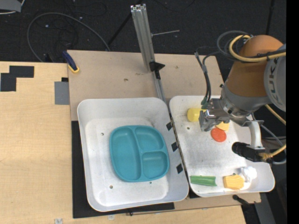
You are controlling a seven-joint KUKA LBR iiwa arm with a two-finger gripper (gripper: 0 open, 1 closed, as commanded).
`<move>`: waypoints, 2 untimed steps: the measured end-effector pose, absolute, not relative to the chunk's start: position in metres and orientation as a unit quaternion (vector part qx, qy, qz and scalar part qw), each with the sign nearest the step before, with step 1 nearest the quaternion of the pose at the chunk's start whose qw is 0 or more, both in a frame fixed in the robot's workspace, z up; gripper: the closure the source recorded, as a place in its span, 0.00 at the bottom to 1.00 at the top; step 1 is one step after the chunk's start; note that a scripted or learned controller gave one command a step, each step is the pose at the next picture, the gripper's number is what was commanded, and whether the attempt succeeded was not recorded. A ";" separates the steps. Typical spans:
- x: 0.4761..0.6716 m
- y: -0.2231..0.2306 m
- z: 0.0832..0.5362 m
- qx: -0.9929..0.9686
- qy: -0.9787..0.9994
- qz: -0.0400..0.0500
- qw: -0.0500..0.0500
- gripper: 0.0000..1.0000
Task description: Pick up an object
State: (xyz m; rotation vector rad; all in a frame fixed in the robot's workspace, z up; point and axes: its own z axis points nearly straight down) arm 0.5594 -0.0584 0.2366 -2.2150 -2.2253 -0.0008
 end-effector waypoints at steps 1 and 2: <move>0.578 -0.008 0.244 -0.706 -0.709 0.000 0.001 1.00; 0.600 0.048 0.241 -0.706 -0.709 0.000 0.000 1.00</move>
